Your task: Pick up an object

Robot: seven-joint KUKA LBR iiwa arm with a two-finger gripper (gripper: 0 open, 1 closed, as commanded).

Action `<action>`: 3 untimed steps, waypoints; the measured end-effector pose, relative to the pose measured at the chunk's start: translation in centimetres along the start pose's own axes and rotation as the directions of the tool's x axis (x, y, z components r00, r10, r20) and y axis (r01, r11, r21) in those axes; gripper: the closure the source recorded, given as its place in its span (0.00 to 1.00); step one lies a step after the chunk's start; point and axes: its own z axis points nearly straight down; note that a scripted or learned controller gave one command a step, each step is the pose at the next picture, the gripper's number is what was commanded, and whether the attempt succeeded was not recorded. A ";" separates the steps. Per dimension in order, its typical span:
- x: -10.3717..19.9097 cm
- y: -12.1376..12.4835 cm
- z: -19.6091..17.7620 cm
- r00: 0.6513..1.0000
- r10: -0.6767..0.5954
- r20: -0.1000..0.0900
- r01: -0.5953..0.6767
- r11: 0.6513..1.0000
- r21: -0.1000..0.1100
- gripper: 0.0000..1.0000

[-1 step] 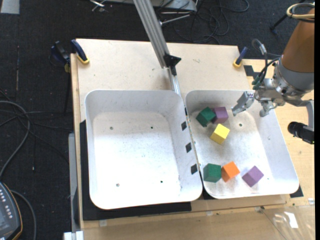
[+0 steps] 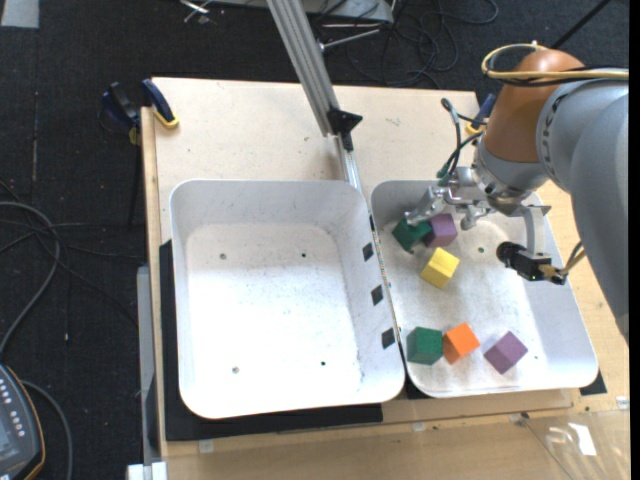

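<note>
we start at the far left, where dark carpet runs with loose black cables and a blue and yellow clamp (image 2: 145,103) bites the corner of the tan wooden bench (image 2: 250,128). next comes the left bin (image 2: 200,203), a shallow white tray with a scuffed, speckled floor, and a slanted aluminium rail (image 2: 305,53) comes down to the seam between the two trays. the right bin (image 2: 560,338) holds all the blocks. up top a dark green block (image 2: 407,235) and a purple block (image 2: 441,230) sit touching each other, with the gripper (image 2: 447,200) right above them, and we honestly can't tell if it's open, closed or gripping anything from this angle. a yellow block (image 2: 439,267) lies just below that pair. along the near edge there's a green block (image 2: 425,346) touching an orange block (image 2: 461,342), and another purple block (image 2: 506,352) just beside them. we reckon these are small, light, stiff cubes, maybe foam or wood, not fragile, and flat opposite faces are where we'd pinch. the yellow one looks easiest since it stands apart, while the touching pairs could get nudged on that smooth tray floor. at the right the grey arm (image 2: 600,168) with its orange band reaches in.
</note>
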 end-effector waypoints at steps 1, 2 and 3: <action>0.0 0.2 -1.1 1.000 -0.003 0.002 0.003 1.000 -0.005 1.00; 0.0 0.1 -0.9 1.000 -0.003 0.001 0.003 1.000 -0.002 0.00; 0.3 -0.4 0.2 1.000 -0.002 0.002 0.002 1.000 -0.002 0.00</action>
